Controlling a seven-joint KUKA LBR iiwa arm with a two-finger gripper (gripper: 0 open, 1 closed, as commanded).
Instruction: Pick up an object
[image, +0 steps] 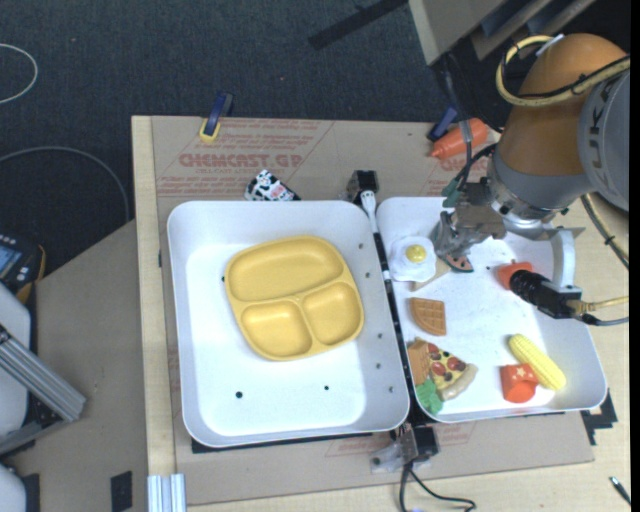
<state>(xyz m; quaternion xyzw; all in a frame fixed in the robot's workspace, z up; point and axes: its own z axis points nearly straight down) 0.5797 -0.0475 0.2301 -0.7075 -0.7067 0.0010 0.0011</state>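
Observation:
My gripper (455, 248) hangs low over the upper left part of the right bin (570, 330), just right of a toy fried egg (413, 255). A small brown piece (463, 264) shows right under the gripper's tip; whether it is held is unclear. Further down the bin lie a brown waffle square (429, 316), a pizza slice (444, 368), a yellow corn cob (537, 361) and a red piece (516, 383). Another red toy (513, 272) sits right of the gripper, partly hidden by a black part of the arm.
The left bin (200, 330) holds a yellow divided plate (293, 296). The divider between the bins (384, 290) runs just left of the egg. An orange carrot toy (458, 140) and a small black-and-white item (270, 187) lie on the bench behind the bins.

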